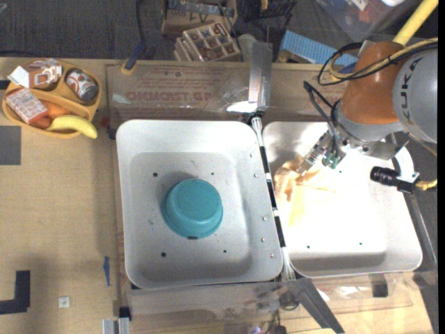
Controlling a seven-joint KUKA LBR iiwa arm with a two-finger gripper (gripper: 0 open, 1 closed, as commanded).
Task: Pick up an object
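A pale orange-yellow object (287,185) lies at the left side of the right bin (361,252), washed out by glare so that its shape is unclear. My gripper (304,165) reaches down from the upper right and sits at that object's upper right end, touching or almost touching it. The grey arm with its orange band (372,82) hangs over the bin's back right corner. An upside-down teal bowl (194,208) rests in the middle of the left bin (135,186), well away from the gripper.
A yellow dish (43,103) of toy food, with a banana, sits on the bench at the far left. A flat plastic-wrapped board (177,94) lies behind the left bin. Cables and a black fitting (391,177) hang off the wrist.
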